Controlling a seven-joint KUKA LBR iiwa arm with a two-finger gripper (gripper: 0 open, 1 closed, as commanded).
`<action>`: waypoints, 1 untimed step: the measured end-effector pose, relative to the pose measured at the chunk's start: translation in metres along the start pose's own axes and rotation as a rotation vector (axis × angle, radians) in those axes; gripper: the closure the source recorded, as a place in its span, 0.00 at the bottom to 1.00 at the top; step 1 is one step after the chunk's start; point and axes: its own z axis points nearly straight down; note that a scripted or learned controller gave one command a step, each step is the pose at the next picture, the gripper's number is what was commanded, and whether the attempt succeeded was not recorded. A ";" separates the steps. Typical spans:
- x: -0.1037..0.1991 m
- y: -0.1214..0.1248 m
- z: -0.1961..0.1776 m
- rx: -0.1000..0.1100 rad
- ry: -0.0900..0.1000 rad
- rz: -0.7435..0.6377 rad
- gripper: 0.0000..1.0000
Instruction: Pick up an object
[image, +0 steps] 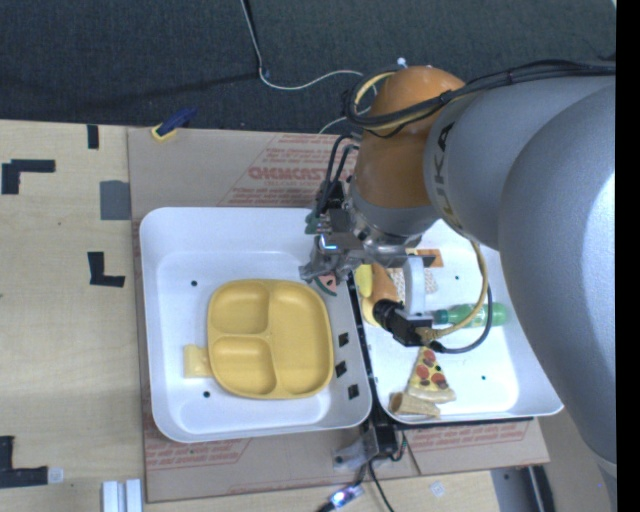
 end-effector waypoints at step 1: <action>-0.005 0.004 -0.004 0.000 0.000 0.000 1.00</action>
